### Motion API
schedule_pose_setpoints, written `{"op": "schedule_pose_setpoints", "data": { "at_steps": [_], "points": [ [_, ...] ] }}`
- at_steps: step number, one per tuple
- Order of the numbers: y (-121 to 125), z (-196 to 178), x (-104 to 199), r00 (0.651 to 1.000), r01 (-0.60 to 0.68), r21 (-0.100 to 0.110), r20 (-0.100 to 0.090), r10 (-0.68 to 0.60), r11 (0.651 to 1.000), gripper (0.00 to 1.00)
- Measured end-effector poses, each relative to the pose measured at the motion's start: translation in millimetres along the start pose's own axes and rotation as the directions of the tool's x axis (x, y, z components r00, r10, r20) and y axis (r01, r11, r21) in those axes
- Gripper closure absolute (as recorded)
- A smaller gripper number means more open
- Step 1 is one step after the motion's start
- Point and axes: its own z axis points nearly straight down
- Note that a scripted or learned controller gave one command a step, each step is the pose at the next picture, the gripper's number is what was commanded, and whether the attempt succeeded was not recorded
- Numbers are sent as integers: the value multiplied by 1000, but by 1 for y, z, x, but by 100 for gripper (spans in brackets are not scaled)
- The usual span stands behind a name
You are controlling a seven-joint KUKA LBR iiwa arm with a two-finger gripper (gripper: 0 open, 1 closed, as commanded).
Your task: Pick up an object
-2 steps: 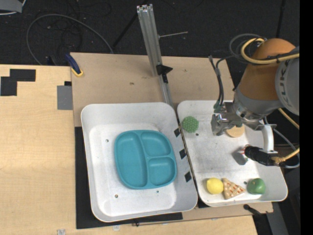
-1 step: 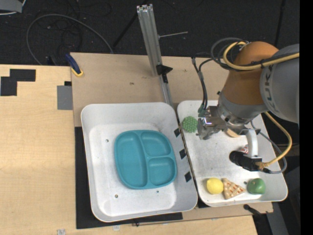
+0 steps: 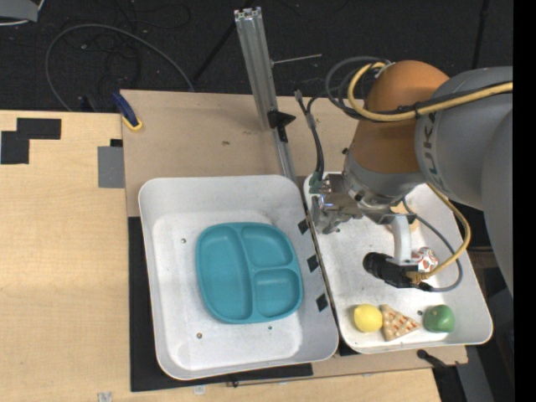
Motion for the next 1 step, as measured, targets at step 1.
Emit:
{"op": "schedule_pose_setpoints", "data": {
  "at_steps": [1],
  "points": [
    [-1,7,60,1000,0,2,1,0,1000,100]
  ]
}}
